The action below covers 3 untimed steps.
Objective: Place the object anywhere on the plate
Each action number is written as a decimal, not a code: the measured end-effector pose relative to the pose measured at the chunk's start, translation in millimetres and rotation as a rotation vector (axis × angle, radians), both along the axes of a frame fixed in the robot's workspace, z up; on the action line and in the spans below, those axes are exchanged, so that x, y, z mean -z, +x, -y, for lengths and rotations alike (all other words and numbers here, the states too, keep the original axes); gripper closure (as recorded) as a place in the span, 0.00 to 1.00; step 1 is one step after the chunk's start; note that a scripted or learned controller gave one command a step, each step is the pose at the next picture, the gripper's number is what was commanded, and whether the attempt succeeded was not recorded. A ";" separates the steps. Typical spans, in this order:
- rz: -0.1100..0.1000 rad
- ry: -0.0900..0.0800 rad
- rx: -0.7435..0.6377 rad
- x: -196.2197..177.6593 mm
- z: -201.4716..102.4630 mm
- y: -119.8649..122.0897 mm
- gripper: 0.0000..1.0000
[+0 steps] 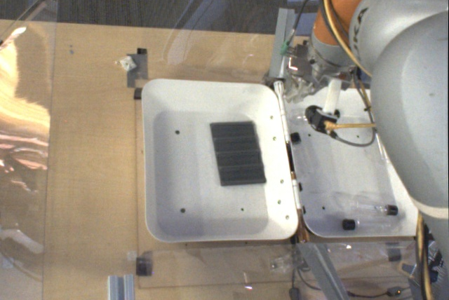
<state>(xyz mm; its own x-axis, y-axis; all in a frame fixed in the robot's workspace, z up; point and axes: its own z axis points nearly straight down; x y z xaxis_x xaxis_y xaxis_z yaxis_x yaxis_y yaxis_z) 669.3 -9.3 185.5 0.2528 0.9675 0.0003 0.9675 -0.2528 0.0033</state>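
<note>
The arm [393,46] hangs over the right bin [365,221], its wrist at that bin's far left corner; whether the jaws are apart or together, I cannot tell. The dark ribbed plate [238,153] lies mid left bin [161,207], long axis near-to-far. A clear tube [365,206] rests by the right bin's near edge, probably the object.

Plate [238,153]: dark grey ribbed rectangle, lying flat, slightly slanted, centre of left bin [163,211].
Object: cannot tell.
</note>
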 end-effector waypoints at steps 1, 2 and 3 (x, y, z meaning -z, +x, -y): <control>-0.001 0.002 0.555 0.2 -33.0 -0.4 1.00; -0.002 0.002 0.672 1.1 -91.2 -12.5 1.00; -0.001 0.003 0.192 19.5 -133.5 -21.9 1.00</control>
<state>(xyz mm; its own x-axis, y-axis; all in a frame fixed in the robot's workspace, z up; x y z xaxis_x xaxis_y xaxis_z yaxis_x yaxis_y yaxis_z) 647.4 124.1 166.1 0.4331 0.9014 0.0025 0.9014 -0.4331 0.0010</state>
